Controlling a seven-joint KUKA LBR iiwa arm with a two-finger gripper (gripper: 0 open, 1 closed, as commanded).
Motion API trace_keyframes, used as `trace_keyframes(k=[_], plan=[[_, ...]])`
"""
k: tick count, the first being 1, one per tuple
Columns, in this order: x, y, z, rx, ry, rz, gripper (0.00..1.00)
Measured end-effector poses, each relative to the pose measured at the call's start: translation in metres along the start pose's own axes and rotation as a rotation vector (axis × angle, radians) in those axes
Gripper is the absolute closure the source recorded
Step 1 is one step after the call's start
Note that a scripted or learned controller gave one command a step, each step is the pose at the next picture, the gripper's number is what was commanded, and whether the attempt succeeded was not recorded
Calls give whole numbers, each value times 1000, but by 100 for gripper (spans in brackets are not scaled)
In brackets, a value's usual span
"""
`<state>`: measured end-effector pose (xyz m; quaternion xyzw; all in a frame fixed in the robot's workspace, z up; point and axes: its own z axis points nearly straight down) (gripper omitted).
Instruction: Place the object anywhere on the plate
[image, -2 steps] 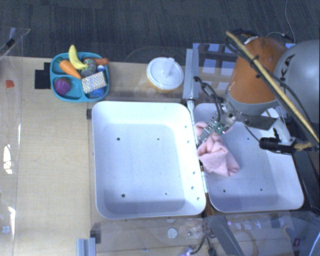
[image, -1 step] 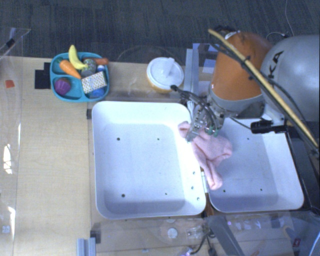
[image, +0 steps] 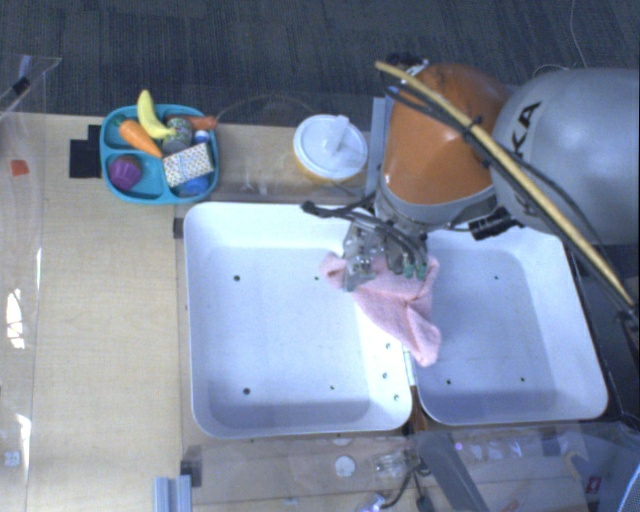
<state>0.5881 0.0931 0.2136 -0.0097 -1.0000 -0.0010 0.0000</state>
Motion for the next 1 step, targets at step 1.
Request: trace_keyframes(k=[1], plan=[[0,0,0,0,0,1,0]])
